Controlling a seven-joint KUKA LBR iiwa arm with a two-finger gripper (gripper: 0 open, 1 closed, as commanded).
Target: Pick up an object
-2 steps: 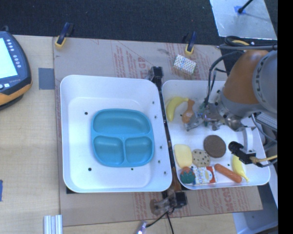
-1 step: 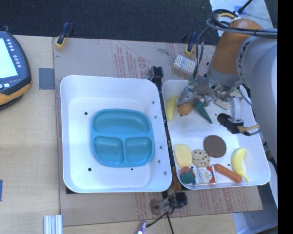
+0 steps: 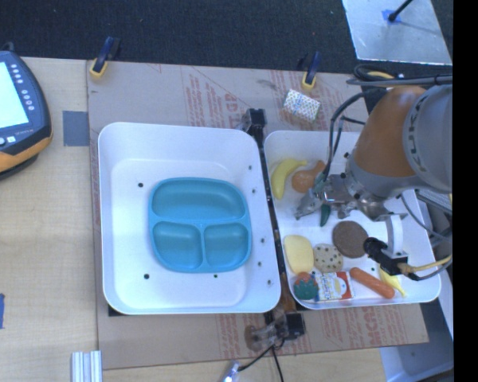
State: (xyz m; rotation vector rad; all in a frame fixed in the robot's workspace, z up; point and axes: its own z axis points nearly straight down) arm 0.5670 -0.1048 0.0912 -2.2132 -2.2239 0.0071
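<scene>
- We logged a wooden bench (image 3: 40, 237) with cardboard (image 3: 183, 94) under both bins.
- Left bin (image 3: 119, 285) held a blue divided plate (image 3: 200, 222); open rim all round.
- Gripper (image 3: 323, 205) sat low in the crowded right bin (image 3: 422, 293) beside a banana (image 3: 280, 177); finger state: cannot tell.

Overhead view of a wooden tabletop (image 3: 40, 237) with two white bins side by side. The left bin (image 3: 119, 213) holds a blue divided plate (image 3: 200, 223). The right bin (image 3: 426, 293) holds toy food: a banana (image 3: 280, 177), a brown disc (image 3: 350, 238), a spotted cookie (image 3: 327, 257), a carrot (image 3: 372, 282). The grey-and-orange arm (image 3: 398, 142) reaches in from the right, its tool (image 3: 323, 201) low among the items near the banana.
</scene>
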